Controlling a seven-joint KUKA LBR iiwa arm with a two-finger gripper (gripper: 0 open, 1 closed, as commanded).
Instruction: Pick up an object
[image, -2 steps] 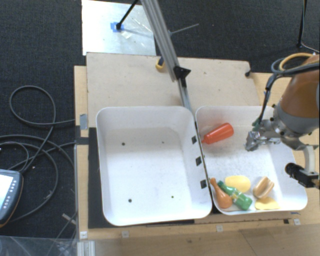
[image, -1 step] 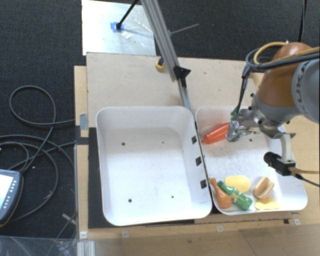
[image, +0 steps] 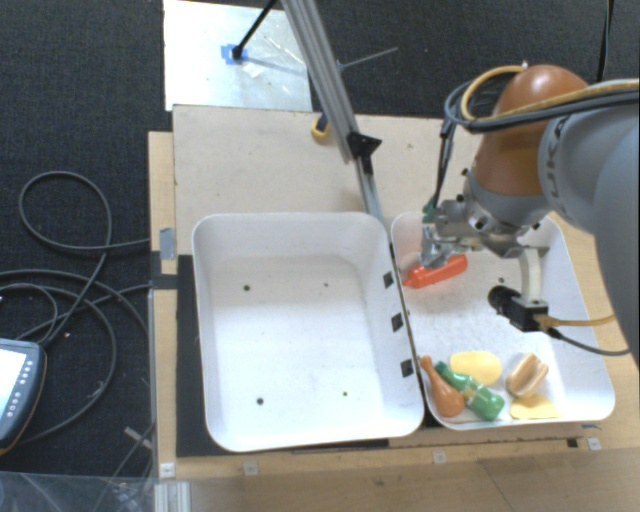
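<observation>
Your target, an orange carrot (image: 437, 271), lies in the right bin (image: 585, 300) near its upper left corner. It looks like light, stiff, smooth plastic; take it across its middle. Its long axis runs left to right, rising slightly rightward. The end effector (image: 436, 252) sits directly over it; you cannot tell its opening. More toy food (image: 487, 383) lies along the bin's near edge.

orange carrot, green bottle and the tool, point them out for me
orange carrot (image: 437, 271): camera view, middle of its body.
green bottle (image: 472, 394): camera view, middle of the bottle.
tool (image: 437, 252): camera view, its tip above the carrot.
</observation>
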